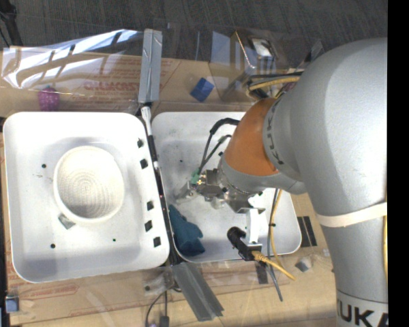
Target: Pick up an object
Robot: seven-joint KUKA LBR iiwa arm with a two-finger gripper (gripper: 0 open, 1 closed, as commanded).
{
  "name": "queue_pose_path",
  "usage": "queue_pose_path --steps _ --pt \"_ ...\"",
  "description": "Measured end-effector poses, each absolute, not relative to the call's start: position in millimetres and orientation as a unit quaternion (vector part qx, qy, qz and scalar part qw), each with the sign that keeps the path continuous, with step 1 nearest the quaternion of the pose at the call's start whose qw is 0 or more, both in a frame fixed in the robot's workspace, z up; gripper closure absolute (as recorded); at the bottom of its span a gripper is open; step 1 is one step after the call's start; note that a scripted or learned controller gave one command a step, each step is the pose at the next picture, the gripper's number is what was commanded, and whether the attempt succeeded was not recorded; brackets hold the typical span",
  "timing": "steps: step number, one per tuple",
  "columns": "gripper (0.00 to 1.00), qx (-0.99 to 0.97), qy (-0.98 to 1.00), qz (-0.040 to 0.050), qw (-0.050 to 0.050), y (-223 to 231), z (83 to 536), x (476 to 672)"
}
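Below the fingers [191,191], whose state I cannot tell, lies a blue cloth [185,231].

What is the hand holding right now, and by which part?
Cannot be told: the hand sits low in the right bin, fingertips hidden, apart from the blue cloth.

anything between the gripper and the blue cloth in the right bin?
Camera view: just bare white floor of the right bin between the gripper and the blue cloth. Nothing else lies in that stretch.
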State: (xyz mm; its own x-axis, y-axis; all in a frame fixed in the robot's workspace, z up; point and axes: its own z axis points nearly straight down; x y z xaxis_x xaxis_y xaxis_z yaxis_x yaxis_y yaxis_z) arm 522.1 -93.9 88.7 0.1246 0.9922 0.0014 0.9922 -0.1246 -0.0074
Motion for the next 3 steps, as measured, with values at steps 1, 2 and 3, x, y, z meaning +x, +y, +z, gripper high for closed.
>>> queue_pose_path --steps 1,2,3 --pt "0.00 -0.798 -0.602 0.0024 0.003 -148 152 550.0" --pt "0.00 -0.783 -0.623 0.0023 0.004 -110 88 532.9" --pt "0.00 -0.804 -0.595 0.0020 0.003 -181 183 545.8"
